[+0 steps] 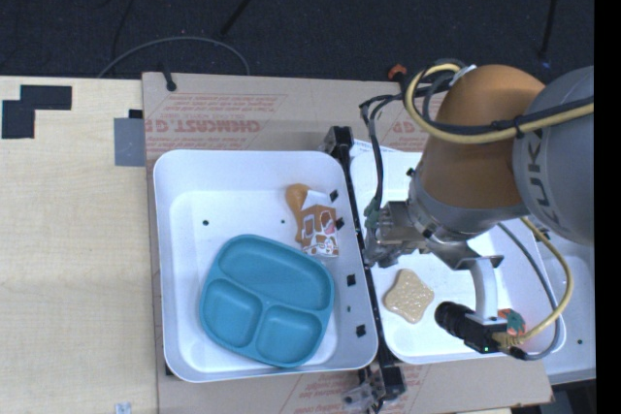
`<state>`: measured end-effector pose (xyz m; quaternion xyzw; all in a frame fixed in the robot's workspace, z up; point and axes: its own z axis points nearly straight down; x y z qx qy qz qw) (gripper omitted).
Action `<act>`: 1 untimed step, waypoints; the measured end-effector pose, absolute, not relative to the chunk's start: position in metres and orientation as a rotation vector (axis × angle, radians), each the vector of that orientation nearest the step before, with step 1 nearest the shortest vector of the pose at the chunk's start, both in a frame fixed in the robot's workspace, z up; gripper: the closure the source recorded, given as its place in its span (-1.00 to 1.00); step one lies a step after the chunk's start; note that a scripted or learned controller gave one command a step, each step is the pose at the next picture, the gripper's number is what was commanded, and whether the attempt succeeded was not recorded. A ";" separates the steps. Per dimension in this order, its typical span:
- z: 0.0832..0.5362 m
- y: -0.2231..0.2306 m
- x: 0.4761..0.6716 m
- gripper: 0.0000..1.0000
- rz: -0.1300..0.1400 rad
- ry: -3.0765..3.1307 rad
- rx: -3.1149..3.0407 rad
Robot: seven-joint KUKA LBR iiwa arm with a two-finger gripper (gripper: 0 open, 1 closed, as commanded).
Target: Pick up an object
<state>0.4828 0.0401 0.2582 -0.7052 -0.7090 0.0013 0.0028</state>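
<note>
Two white bins share the surface; the tool, its state impossible to tell, hovers just left-above the tan toast-shaped piece.

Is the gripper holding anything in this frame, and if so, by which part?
It cannot be told. The gripper is hidden under the arm's wrist. The tan toast-shaped piece lies apart from it on the right bin.

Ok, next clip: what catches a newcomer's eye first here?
The arm, grey with an orange band, looms over the right bin. Next comes the blue divided tray in the left bin, with a small printed packet beside its upper right edge. A tan toast-shaped piece lies in the right bin.
</note>
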 end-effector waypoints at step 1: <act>0.256 0.096 0.486 1.00 0.005 -2.224 -2.215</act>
